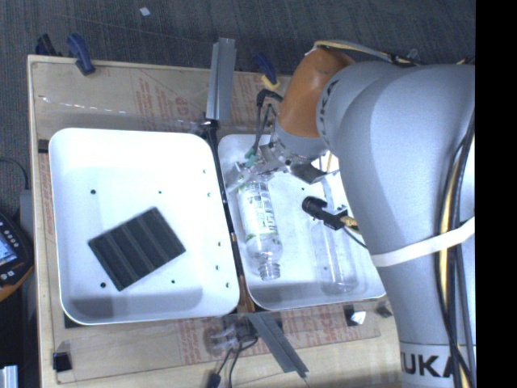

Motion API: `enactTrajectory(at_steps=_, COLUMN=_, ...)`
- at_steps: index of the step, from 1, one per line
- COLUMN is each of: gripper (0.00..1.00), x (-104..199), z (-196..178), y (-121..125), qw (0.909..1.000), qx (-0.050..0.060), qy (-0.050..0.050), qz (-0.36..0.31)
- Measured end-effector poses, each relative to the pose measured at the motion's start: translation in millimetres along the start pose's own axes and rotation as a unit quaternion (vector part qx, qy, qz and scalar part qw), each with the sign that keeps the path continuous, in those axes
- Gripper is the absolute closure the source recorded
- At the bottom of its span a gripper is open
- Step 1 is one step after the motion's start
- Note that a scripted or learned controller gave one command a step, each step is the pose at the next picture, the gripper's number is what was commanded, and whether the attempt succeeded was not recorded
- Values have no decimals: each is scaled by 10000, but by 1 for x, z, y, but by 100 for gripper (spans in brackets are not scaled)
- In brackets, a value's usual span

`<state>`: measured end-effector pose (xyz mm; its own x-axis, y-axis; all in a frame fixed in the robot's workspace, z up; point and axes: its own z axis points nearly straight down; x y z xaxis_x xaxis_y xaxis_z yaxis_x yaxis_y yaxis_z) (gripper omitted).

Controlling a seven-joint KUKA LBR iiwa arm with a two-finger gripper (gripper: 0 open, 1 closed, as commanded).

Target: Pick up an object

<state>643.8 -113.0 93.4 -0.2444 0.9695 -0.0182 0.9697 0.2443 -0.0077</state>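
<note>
The grey arm (pixel 404 176) with the orange band, lettered "KUKA" (pixel 432 366) at its foot, reached over the right-hand shallow white bin (pixel 307 297) and hid that bin's right edge, while the left-hand shallow white bin (pixel 121 140) held a flat black ribbed rectangular slab (pixel 136 247) lying askew near its front left corner. In the right bin a clear plastic bottle (pixel 260 225) with a pale label, its print too small to read, lay lengthwise along the left wall, and a second clear container (pixel 335 253), hard to make out, lay toward the right edge. The gripper (pixel 260 158) hung at the bottle's far end by the bin's back left corner, and I could not tell how far it was open or whether it held anything.
</note>
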Motion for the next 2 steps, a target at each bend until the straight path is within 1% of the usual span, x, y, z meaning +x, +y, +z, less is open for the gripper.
enactTrajectory(at_steps=1, gripper=100, x=5, z=-13, y=4, qw=10000, qx=-35, qy=26, qz=-57)
enactTrajectory(at_steps=2, gripper=0, x=2, z=-14, y=3, qw=10000, qx=-35, qy=-1, qz=-41)
